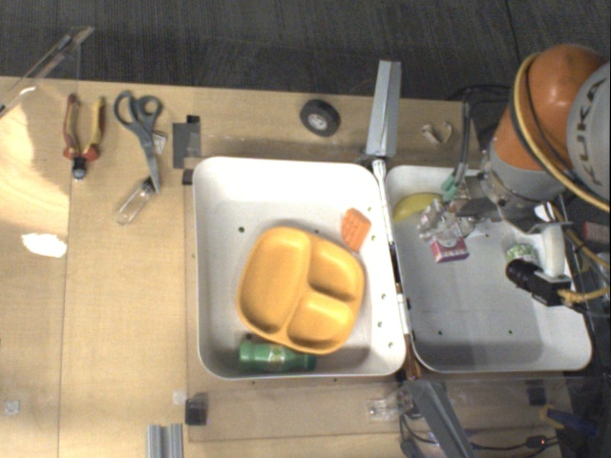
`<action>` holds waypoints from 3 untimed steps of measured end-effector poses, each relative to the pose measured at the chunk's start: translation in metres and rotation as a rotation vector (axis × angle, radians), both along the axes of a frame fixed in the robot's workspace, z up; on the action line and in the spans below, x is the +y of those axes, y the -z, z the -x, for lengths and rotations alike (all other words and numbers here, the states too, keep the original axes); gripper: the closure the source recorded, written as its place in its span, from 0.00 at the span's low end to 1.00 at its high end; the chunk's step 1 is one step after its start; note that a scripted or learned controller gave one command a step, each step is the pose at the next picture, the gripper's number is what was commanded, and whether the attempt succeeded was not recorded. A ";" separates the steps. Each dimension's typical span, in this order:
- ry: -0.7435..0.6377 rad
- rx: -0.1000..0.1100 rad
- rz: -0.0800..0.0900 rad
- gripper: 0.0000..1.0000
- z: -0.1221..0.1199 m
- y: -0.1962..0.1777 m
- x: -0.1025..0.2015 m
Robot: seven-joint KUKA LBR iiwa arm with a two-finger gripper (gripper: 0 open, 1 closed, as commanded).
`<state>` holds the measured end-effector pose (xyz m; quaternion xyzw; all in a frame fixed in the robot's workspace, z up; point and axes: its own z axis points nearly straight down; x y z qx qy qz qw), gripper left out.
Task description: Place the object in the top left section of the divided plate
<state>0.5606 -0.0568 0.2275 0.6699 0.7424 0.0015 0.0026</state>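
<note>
Plate first, in the camera view: the yellow divided plate (302, 289) lies slightly turned in the left bin (220, 256), just left of the frame's middle, with its three sections facing up and bare. That leaves the top left section, toward the frame's centre-left, open to receive something from above. An orange object (355, 227) leans at the plate's upper right edge, touching or just beside it, and a green bottle (275, 355) lies on its side along the plate's lower edge, against the bin's near wall. Neither covers the target section, though the orange piece sits close to the path from the right.

The arm (563, 113) comes in from the upper right of the frame and hangs over the right bin (496, 351). Its tool (441, 219) sits low at that bin's upper left, right over a small purple-and-white object (449, 249), which I judge to be the thing to carry; a yellow object (412, 204) lies just beside it toward the bin's corner. Whether the tool is spread or closed I cannot tell, since the metal parts blur together, and nothing is clearly seen clamped in it.

Between tool and plate stand the two bins' adjoining walls, which any carry must clear. On the worktop (95, 303) at the upper left lie pliers (82, 134) and scissors (143, 127), with a tape roll (320, 116) above the left bin, all well apart from the work.
</note>
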 end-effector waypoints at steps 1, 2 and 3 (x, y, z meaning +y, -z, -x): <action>0.022 0.002 -0.002 1.00 0.013 0.043 0.082; 0.022 0.002 -0.002 0.00 0.013 0.043 0.082; -0.279 0.000 -0.002 0.00 0.055 0.018 0.133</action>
